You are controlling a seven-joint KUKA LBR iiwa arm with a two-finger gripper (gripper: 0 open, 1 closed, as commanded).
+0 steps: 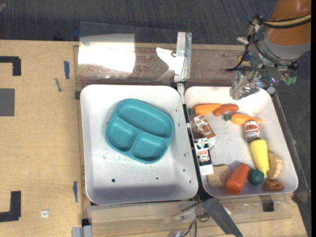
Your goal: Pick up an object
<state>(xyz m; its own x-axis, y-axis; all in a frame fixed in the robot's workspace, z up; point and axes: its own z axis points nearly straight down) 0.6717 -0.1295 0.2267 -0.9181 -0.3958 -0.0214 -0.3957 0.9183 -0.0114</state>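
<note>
Nearest the camera, along the front wall of the right bin [291,179], lie a red pepper-like toy [237,177], a green piece [256,177] and a yellow bottle [259,153]. They look like light, stiff plastic, smooth and probably slippery. The yellow bottle seems easiest to take, across its narrow middle. Farther back lie an orange carrot [207,108] and a small jar [251,130]. Beyond them, the gripper [245,89] hangs over the bin's far edge; whether it is released or clenched, I cannot tell.
</note>
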